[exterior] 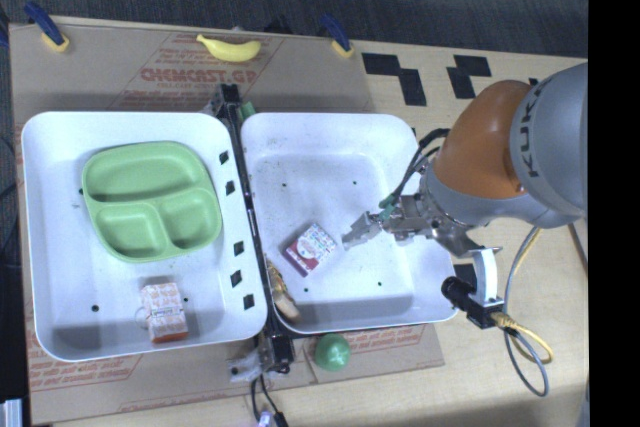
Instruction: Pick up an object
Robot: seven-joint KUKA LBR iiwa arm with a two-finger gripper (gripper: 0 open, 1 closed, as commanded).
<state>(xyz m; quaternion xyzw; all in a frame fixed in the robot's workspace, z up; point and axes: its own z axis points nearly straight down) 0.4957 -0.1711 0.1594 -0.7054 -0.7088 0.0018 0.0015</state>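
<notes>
A small red and white packet (310, 248) lies flat in the right bin (330, 135), near its front left. My gripper (364, 228) hangs low over the same bin, just right of the packet and apart from it. Its fingers are too small and blurred to read. The grey arm with its orange band (485, 155) reaches in from the right. A second packet, orange and white (164, 310), rests at the front of the left bin (50, 245).
A green divided tray (150, 198) fills the middle of the left bin. A yellow banana (229, 46) lies on the cardboard behind the bins. A green ball (332, 352) sits in front of the right bin. A small tan item (283, 301) lies by the divider.
</notes>
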